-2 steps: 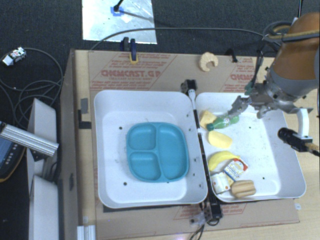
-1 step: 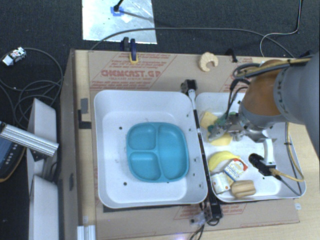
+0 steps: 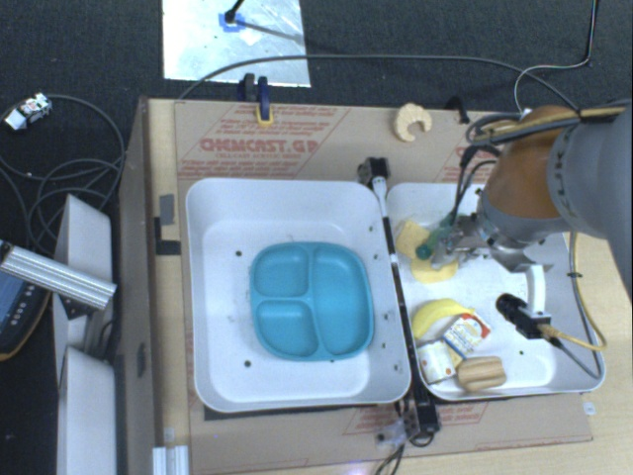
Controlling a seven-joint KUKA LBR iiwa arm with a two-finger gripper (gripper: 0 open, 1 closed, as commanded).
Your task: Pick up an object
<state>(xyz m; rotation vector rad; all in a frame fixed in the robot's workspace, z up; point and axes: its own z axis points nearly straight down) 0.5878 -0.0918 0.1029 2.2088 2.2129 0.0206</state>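
Reaching in from three o'clock, the gripper [image 3: 442, 248] hangs low at the right bin's [image 3: 564, 369] ten o'clock corner, directly over a pale yellow object [image 3: 413, 237] that spreads under its tip. How far the fingers are parted cannot be told. At six o'clock lie a banana [image 3: 440, 317], small carton [image 3: 465, 336] and bread roll [image 3: 481, 372].

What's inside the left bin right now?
The left bin holds one light-blue divided plate, lying flat near the middle with three compartments. Nothing shows in its compartments. Whatever lies beneath the plate is covered.
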